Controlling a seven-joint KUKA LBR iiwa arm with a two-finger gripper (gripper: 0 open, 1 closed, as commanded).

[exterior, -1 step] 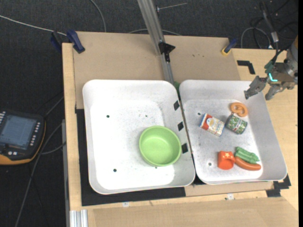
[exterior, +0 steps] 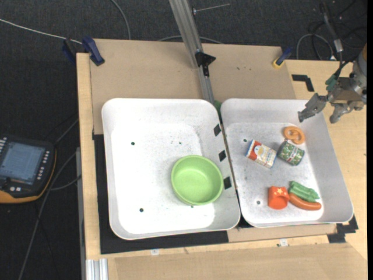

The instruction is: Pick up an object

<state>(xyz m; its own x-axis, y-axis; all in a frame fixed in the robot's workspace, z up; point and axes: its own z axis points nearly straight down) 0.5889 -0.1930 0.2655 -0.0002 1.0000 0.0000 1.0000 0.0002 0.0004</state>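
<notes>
The claw (exterior: 324,111) hangs above the far right corner of the right bin (exterior: 250,112), its two fingers spread open and nothing between them. No object is chosen yet, so the step in hand is the approach.

The things to pick all lie in the right bin. A small orange pretzel-like piece (exterior: 295,135) is nearest to the claw, just beside a green can (exterior: 291,153). A little red and white carton (exterior: 260,154) lies next to the can on the left. Near the front rim a red-orange toy (exterior: 278,197) touches a green and orange vegetable piece (exterior: 304,196). The green bowl (exterior: 197,179) sits alone in the left bin (exterior: 145,121), far from the claw.

I think the carton or the can is the better choice, because each has flat or round sides the fingers can close on. The claw should come down straight over the middle of one thing, with the fingers turned across its narrow side, so that the neighbour is not pushed.
</notes>
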